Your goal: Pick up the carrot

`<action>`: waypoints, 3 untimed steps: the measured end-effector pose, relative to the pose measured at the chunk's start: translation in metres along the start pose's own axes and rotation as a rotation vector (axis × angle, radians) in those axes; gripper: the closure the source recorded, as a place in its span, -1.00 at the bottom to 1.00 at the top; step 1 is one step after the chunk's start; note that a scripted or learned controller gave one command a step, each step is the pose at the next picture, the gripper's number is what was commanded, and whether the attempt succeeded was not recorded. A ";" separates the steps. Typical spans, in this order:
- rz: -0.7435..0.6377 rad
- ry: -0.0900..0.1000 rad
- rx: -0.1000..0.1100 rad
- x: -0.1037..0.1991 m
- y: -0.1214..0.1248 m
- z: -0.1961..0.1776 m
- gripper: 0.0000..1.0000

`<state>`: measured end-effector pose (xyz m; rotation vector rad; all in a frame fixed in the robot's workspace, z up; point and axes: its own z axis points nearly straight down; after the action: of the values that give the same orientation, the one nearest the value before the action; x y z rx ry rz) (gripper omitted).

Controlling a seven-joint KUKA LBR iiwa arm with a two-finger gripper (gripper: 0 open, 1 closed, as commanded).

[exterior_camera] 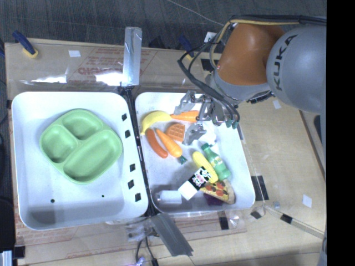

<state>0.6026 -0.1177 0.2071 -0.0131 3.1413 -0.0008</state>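
Observation:
An orange carrot [170, 142] with a green stub at its lower end lies slanted in the right bin [244, 165], between a red-orange sausage [156, 143] and a waffle [176, 131]. A second thin orange tapered piece [185, 116] lies just above the waffle, pointing left. My gripper [192, 117] hangs over the bin's upper middle, with its metal fingers [193, 133] spread apart on either side of that thin orange piece. The fingers are open and do not squeeze it. The slanted carrot lies to the lower left of the gripper, apart from it.
A yellow banana [152, 119] sits left of the gripper. A green bottle [214, 160], a yellow piece [200, 160], a cow-print bottle [194, 184] and a pizza slice [219, 190] fill the bin's lower part. The left bin [22, 165] holds a green divided plate [81, 144].

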 end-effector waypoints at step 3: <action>-0.237 -0.030 0.006 0.053 0.001 0.094 -1.00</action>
<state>0.5495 -0.1170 0.1135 -0.3810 3.0877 -0.0100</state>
